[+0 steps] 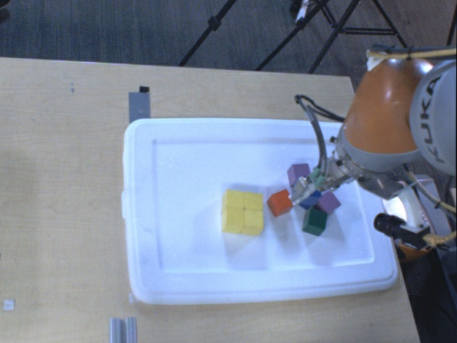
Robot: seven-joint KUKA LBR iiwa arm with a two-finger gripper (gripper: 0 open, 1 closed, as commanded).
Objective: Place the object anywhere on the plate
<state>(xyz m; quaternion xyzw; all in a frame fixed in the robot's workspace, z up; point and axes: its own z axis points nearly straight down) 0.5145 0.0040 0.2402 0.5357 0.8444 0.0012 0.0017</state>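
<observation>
Lying just left of the jaws (pixel 308 189): orange block (pixel 279 203).

From my remote station I saw a pale wooden bench top (pixel 64 191) under even light. Beyond its far edge lay dark grey carpet (pixel 107 13), where black metal tripod legs (pixel 235 6) stood near the far right corner.

Gripper (pixel 311 189) fingertips lost among blocks — blue block (pixel 310 201) mostly hidden.
</observation>
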